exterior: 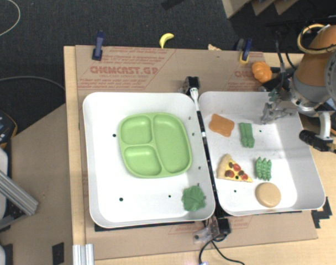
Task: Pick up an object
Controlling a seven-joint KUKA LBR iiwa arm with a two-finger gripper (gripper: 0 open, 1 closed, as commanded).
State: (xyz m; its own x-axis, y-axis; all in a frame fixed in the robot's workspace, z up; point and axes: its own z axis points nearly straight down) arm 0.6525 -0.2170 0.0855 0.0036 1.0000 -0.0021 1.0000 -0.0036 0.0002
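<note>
Pincer, its grip state impossible to tell, poised at upper right of the frame over the right bin, where the nearest candidate, a green pickle, lies just beside an orange wedge; a descent off-centre would likely close on nothing.
</note>
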